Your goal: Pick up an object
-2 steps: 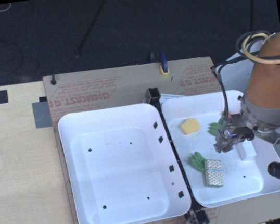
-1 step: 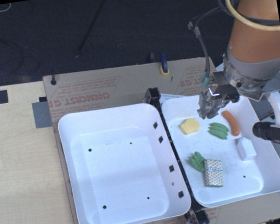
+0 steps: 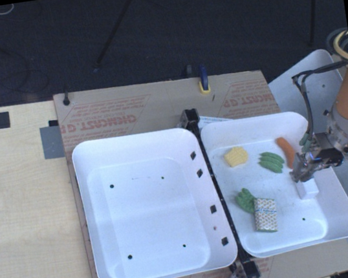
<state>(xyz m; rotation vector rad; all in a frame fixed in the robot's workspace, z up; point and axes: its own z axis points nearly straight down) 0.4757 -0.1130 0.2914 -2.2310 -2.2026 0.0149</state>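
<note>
The right bin [image 3: 335, 224] holds several small things: a yellow block [image 3: 236, 156], a green pod [image 3: 271, 161], an orange carrot-like stick [image 3: 284, 148], a dark green leafy piece [image 3: 245, 200] and a small patterned box [image 3: 265, 214] leaning against it. My gripper [image 3: 302, 173] hangs low over the right side of this bin, just below and right of the orange stick and right of the green pod. A small white piece [image 3: 307, 188] shows right under the gripper; I cannot tell whether it belongs to the gripper or lies in the bin.
The left bin [image 3: 89, 181] lies beside the right one, with a black clip strip [image 3: 208, 182] along their shared edge. Both rest on a cardboard sheet [image 3: 130, 109] on the wooden bench. Cables [image 3: 303, 92] loop above the wrist at the right.
</note>
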